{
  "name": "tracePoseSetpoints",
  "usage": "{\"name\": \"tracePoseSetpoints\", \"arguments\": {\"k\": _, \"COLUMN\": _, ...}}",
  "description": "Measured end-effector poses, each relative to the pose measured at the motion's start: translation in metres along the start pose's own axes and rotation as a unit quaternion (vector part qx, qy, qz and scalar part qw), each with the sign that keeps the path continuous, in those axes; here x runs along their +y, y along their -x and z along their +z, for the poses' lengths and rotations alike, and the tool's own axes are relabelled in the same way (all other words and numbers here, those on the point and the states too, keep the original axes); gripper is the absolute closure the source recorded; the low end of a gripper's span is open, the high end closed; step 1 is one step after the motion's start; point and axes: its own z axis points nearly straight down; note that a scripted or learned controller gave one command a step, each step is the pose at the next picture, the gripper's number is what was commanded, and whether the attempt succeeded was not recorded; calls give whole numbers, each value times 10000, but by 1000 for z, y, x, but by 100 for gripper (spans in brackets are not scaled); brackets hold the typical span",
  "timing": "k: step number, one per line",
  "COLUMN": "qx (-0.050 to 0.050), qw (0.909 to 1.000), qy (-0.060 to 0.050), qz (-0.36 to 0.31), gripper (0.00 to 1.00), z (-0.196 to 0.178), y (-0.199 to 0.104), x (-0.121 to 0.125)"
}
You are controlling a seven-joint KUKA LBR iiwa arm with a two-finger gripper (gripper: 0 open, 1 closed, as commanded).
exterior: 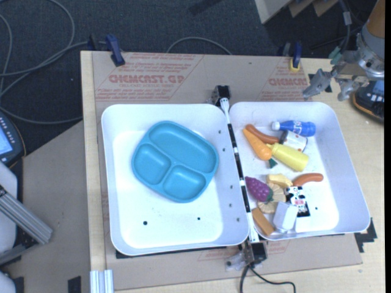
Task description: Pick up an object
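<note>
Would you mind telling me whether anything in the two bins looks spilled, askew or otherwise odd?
Nothing looks spilled or damaged. The blue plate lies slightly askew in the left bin, and the toy foods sit jumbled inside the right bin.

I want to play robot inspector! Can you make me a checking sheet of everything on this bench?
Surface: bench with printed board, two white bins side by side, clamps at the back edge.
Job's things: right bin holds toy food: carrot, yellow piece, blue bottle, sausage, purple piece, others piled at the front.
Clutter: blue plate with three sections in left bin.
Gripper: gripper hangs outside the right bin's back corner, holding nothing seen.
Cables: grey loops on the dark floor, upper left; one cable at the bench's front edge.
Surroundings: metal bar at lower left.
</note>
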Motion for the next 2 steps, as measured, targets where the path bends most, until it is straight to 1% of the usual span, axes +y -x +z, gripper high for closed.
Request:
{"name": "tracePoseSetpoints", "arguments": {"k": 1, "qx": -25, "qw": 10000, "qy": 69, "qz": 2, "gripper": 0, "z": 148, "y": 16, "x": 11}}
{"name": "tracePoseSetpoints", "arguments": {"k": 2, "qx": 13, "qw": 10000, "qy": -27, "qz": -11, "gripper": 0, "z": 183, "y": -23, "x": -27}}
